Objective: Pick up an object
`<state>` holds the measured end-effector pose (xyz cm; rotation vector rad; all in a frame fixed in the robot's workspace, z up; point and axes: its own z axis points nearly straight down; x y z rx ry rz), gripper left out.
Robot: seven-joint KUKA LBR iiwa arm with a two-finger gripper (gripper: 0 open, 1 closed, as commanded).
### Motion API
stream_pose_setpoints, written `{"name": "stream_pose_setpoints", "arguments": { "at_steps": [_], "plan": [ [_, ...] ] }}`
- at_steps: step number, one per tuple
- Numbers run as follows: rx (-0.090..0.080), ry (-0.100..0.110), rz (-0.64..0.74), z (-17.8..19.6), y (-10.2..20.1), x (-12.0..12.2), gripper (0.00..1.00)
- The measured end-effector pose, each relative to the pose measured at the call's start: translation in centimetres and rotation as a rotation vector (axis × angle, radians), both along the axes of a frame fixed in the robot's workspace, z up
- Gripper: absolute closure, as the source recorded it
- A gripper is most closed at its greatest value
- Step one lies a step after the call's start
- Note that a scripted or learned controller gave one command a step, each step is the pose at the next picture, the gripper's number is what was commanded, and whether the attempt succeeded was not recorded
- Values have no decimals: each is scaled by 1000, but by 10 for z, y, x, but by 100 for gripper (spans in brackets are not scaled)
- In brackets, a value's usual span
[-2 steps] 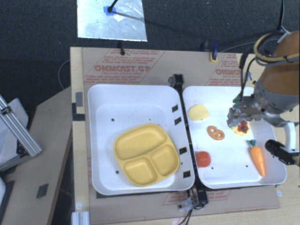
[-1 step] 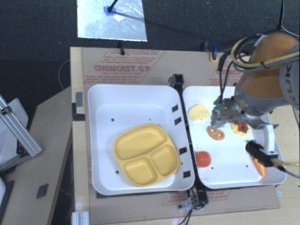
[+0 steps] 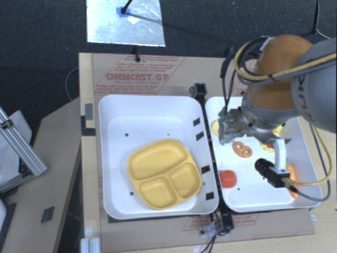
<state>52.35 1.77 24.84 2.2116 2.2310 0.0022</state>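
While the arm is reaching in over the right bin, these notes are being taken from the slanted overhead view.

Arm: the grey arm point(image 3: 287, 83) with its orange band is hanging over the right bin point(image 3: 247, 199), its wrist covering the bin's upper half.

Hand: the hand point(image 3: 227, 133) is hovering low at the upper left of the right bin, near the divider; whether it is spread or pressed together, I cannot tell, and nothing is showing as pinched in it.

Candidates: a pretzel point(image 3: 243, 150) is lying just below and right of the hand; a small red piece point(image 3: 228, 178) is sitting lower, near the bin's left wall; a yellow piece point(image 3: 215, 126) is peeking out just left of the hand.

Left bin: the left bin point(image 3: 152, 107) is holding a yellow divided tray point(image 3: 165, 173), well apart from the hand.

Step in hand (judgement): the hand is lining up on a small item in the right bin, not yet lifting.

Doing it well (judgement): centring over one item only, most likely the pretzel or the yellow piece; keeping off the bin wall; descending straight; closing across the narrow side; lifting slowly and checking the item is coming up.

Risk (judgement): the flat pretzel is likely slipping out of a shallow pinch.
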Motion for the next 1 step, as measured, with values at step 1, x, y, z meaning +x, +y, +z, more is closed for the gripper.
{"name": "stream_pose_setpoints", "arguments": {
  "at_steps": [1],
  "plan": [
    [1,-1,1,0,51,2,100]
  ]
}}
